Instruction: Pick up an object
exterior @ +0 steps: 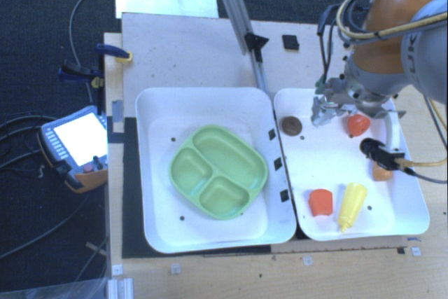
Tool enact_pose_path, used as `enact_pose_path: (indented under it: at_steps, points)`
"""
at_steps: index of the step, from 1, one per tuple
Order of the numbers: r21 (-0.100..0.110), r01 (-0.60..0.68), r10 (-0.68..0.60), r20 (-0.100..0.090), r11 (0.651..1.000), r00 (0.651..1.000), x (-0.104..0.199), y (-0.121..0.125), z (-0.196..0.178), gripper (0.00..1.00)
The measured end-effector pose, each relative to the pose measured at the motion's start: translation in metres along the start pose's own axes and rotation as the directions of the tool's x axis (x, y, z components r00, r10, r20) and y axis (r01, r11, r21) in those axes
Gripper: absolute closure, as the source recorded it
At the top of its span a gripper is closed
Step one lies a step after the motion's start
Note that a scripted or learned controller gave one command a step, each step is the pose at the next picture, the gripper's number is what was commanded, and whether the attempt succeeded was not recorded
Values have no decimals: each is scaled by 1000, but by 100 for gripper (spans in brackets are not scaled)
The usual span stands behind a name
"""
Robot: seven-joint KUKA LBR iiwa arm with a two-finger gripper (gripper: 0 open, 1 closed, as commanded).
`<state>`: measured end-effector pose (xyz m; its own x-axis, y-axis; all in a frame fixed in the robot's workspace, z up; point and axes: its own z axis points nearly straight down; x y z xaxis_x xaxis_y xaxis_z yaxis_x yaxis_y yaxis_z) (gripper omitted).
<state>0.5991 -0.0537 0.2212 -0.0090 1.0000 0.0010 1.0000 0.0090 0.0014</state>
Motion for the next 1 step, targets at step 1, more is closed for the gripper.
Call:
enact_pose_path:
  at_steps: [1]
  points:
    - [-1, 2, -2, -1, 1000, 1000, 56, 9, -9, 100]
